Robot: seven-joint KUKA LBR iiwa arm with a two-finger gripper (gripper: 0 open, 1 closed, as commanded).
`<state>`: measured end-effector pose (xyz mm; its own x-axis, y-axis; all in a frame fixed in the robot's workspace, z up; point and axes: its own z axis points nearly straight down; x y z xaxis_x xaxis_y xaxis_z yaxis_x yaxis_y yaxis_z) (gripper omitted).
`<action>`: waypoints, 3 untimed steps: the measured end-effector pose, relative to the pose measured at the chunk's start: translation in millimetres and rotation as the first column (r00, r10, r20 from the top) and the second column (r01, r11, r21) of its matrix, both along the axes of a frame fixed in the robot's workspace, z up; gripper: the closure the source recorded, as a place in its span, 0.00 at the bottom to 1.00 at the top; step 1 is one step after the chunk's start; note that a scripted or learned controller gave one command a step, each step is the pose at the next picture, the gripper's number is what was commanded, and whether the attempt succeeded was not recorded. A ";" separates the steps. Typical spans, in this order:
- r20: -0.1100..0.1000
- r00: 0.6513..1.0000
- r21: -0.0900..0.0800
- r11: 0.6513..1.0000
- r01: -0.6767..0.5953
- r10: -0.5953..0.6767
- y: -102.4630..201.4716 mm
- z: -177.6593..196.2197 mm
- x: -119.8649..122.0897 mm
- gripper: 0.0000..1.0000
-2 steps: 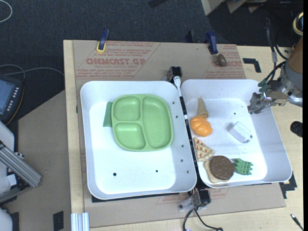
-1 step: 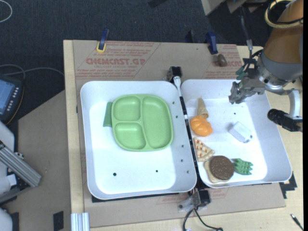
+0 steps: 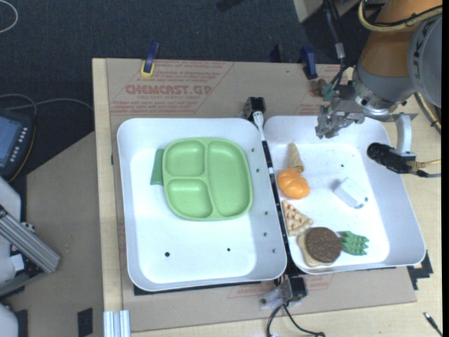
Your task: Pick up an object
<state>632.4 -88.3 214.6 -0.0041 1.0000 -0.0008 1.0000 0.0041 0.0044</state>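
No object is seen in the gripper (image 3: 328,128), poised above the right bin's (image 3: 400,220) far edge; its spread cannot be told. The orange toy (image 3: 292,184) and grey block (image 3: 349,192) lie below it, ungrasped. Picking is judged undone.

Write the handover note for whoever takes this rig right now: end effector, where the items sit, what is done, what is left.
End effector: above the far edge of the right bin, nothing visibly in it.
Right bin holds an ice cream cone, an orange piece, a pizza slice, a brown cookie on a tan piece, a green toy beside it, and a small white object.
Left bin holds a green divided plate.
Done: no pick yet; every item lies in a bin.
Left: descend on one item, grasp it, lift.
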 end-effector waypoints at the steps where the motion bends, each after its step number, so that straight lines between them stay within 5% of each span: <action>1: 0.000 1.000 0.000 1.000 0.003 -0.003 -1.5 21.0 1.4 1.00; 3: -0.006 1.000 0.001 1.000 0.004 -0.004 6.0 19.0 -3.6 1.00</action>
